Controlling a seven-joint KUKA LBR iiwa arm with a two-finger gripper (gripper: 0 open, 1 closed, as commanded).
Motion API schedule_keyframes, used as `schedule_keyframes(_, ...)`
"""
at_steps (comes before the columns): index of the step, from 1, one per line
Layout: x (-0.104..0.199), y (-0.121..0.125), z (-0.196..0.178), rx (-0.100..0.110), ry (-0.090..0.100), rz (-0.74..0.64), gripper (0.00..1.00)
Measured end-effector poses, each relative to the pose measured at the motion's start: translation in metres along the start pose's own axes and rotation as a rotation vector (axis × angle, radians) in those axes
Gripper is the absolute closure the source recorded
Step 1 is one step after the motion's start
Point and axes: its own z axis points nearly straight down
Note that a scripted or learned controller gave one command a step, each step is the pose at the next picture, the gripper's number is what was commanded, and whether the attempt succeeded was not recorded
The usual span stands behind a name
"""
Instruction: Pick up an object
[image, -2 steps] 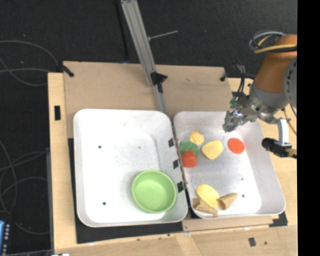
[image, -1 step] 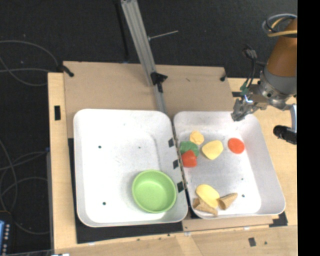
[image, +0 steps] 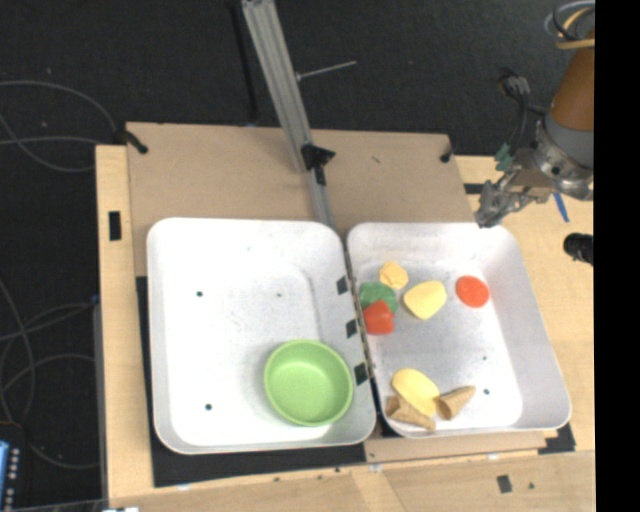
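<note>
Currently the tool (image: 490, 208) hangs at the upper right of the frame, just beyond the far right corner of the right bin (image: 535, 330). Its tip is small and dark against the worktop (image: 400, 170); whether it is spread or pressed together cannot be told, and nothing is seen held in it.

Candidate objects all lie in the right bin, below and to the left of the tool:
- Red ball (image: 472, 291): nearest, standing alone, almost straight down the frame from the tool.
- Yellow piece (image: 425, 299): just left of the ball, apart from it; long axis slanting from lower left to upper right.
- Small yellow piece (image: 393, 275), green piece (image: 376, 294) and red piece (image: 378, 318): clustered against the bin's left wall, touching or nearly so.
- Yellow oval (image: 414, 390) and two tan cones (image: 455, 401): near the bottom edge, close together, farthest from the tool.

The left bin (image: 200, 300) carries a green bowl (image: 308, 382) at its lower right, well apart from the tool.

Judgement: the red ball is the shortest reach and has free space on all sides. The coming move calls for travel down the frame and slightly left, then descent. Round shape may roll under contact.
</note>
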Motion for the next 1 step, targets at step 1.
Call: schedule_keyframes(1, 0.0566, -0.0121, 0.0004, 0.005, 0.001, -0.003, 1.0)
